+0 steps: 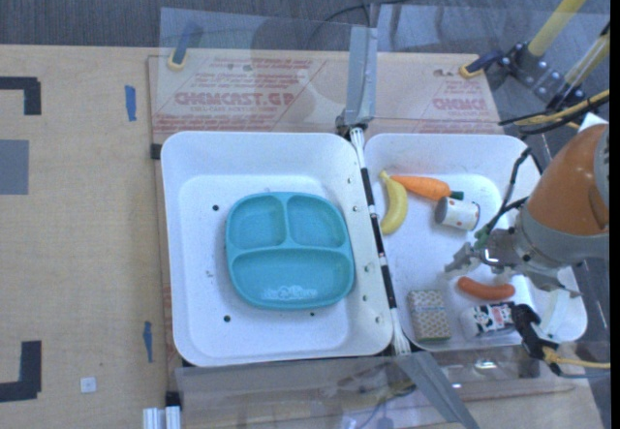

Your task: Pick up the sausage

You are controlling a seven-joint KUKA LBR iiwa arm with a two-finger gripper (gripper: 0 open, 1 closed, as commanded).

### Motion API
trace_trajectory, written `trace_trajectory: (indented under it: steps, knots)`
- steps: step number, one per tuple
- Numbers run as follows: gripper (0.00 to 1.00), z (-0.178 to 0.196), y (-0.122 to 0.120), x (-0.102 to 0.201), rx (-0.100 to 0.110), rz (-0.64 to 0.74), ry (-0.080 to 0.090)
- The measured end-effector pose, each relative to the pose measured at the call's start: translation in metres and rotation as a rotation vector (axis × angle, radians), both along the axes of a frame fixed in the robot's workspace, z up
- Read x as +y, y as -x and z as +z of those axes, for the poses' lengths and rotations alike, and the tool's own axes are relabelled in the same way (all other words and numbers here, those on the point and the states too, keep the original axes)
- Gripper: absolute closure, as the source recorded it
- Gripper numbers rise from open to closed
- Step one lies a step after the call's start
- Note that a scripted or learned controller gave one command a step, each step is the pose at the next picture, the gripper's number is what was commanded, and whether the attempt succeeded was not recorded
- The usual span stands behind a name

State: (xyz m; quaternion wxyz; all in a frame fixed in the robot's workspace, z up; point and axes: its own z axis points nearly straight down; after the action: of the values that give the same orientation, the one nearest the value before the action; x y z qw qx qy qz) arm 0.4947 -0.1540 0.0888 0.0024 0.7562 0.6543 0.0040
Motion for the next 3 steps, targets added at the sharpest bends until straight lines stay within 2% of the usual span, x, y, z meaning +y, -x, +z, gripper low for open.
trace_trajectory:
  steps: [1, 2, 3]
  knots:
    - [1.00, 0.011, 0.000, -0.002, -0.003, -0.003, 0.004]
    - [0.00, 0.011, 0.000, -0.002, -0.002, -0.003, 0.004]
    - [0.00, 0.000, 0.012, 0.009, -0.002, 0.037, 0.007]
